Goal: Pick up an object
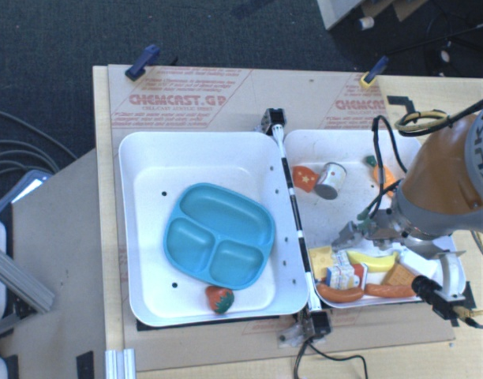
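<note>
The grey arm with its orange band [447,172] reaches in at the frame's right, its hand [358,231] low in the right white bin [328,142]; how wide the hand stands cannot be told. Just below it lie a yellow banana [371,257], a small printed carton [344,275] and a red sausage [360,293]. A silver can [330,181] lies above. The left bin [139,212] holds a blue divided plate [218,234] and a strawberry [219,298].

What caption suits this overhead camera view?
Robot arm reaches into right bin of toy food; blue tray fills left bin.
</note>
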